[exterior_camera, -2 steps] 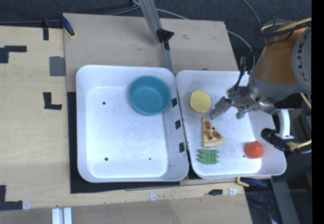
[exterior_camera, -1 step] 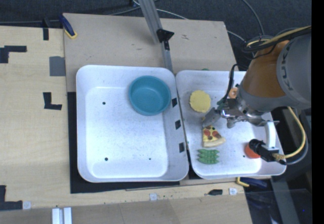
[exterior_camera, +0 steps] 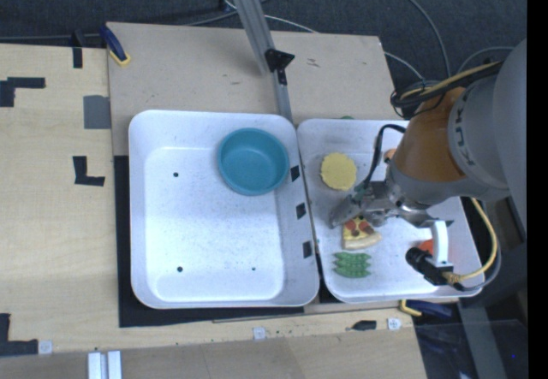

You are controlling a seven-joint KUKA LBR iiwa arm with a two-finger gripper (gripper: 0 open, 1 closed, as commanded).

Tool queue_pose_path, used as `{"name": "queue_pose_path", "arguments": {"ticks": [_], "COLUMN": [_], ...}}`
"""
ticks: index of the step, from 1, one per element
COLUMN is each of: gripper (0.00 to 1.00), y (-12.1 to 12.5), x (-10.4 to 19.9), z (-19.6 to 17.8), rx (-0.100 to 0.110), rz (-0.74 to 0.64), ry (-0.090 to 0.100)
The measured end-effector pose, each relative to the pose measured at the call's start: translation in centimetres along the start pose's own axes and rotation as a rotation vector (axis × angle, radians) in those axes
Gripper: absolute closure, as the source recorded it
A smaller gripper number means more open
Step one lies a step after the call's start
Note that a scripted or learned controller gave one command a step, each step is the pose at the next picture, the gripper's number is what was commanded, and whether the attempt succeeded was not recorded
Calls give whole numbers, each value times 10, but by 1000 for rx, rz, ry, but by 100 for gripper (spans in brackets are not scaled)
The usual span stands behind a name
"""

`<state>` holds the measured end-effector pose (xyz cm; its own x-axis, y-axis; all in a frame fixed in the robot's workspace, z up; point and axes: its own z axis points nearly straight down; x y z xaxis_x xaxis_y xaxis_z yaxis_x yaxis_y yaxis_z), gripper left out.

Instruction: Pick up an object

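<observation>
In the right bin lie a round yellow cookie, a toy pizza slice and a green pea pod. My gripper hangs low in this bin, right over the top edge of the pizza slice and just below the cookie. The grey arm with its orange band comes in from the right and hides the bin's right half. Whether the gripper touches the pizza slice is unclear.
The left bin holds a blue bowl at its back right corner. A slanted metal pole ends at the rim between the two bins. Cables loop over the bench behind the right bin.
</observation>
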<state>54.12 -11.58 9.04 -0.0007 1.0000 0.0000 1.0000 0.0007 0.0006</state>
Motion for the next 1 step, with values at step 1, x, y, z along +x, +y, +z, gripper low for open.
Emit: {"name": "queue_pose_path", "arguments": {"ticks": [1], "gripper": [100], "y": [0], "x": [-1], "z": [-11], "rx": [-1], "rz": [1], "ry": [-1]}}
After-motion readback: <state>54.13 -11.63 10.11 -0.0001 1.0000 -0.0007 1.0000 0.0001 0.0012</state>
